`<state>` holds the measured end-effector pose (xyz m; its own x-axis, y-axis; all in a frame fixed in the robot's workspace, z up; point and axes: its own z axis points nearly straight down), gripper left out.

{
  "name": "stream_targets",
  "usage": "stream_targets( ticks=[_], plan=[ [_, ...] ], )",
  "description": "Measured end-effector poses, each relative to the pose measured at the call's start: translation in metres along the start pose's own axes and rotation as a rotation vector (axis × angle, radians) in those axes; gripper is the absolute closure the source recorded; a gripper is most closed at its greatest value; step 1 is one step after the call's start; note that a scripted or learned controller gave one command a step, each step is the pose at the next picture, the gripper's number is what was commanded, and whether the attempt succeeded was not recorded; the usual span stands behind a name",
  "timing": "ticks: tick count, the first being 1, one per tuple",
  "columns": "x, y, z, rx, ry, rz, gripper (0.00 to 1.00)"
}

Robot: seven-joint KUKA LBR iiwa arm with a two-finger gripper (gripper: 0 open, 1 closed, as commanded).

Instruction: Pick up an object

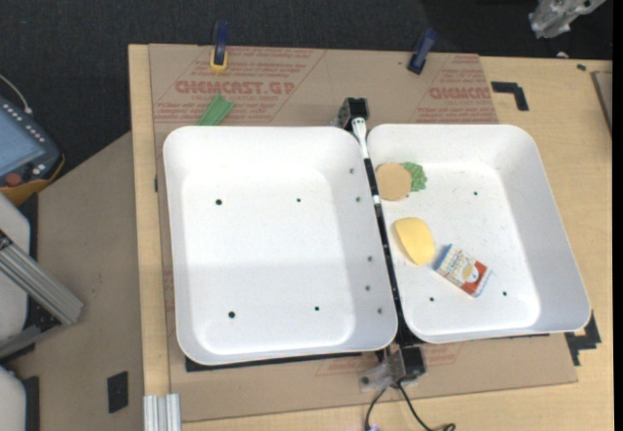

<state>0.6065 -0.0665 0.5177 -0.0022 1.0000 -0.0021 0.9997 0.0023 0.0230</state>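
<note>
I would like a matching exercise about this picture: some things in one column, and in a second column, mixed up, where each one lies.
Things:
1. yellow object
2. small carton
3. round tan object
4. green strip

Places:
A. outside the bins, on the board behind the left bin
B. in the right bin, near its back left corner, over something green
C. in the right bin, just right of the yellow object, toward the front
D. in the right bin, near its left wall, about halfway back

Pairs: 1-D, 2-C, 3-B, 4-A
</note>
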Motion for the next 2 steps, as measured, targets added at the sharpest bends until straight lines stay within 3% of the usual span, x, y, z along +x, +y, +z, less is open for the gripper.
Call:
stream_targets(
  ticks=[1,2],
  plan=[
    [0.022,0.025,0.167,0.039,0.004,0.0,1.0],
    [0.081,-0.051,0.045,0.008,0.006,-0.006,1.0]
  ],
)
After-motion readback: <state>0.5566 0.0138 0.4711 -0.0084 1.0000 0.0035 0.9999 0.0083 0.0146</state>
